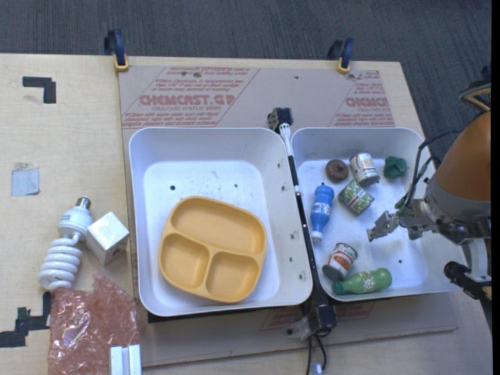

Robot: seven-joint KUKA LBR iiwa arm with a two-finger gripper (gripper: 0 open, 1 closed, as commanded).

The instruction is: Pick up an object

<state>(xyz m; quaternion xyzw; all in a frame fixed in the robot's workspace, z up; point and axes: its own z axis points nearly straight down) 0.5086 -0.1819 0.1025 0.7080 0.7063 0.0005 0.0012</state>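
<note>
- Objects for picking lie loose in the right bin: a blue bottle, a green bottle, a small can, a green-labelled can, a white can, a brown ring and a green lump.
- Left bin holds a yellow divided tray.
- Gripper hovers over bare floor in the right bin, touching nothing; its jaws hold nothing, and whether they are open or closed I cannot tell.
- Nearest targets, by my judgement: the small can and the green bottle.

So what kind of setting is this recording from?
Probably a lab bench for robot grasping trials: two white bins on a clamped board, small toy-like items such as a blue bottle, and the gripper reaching in.
</note>
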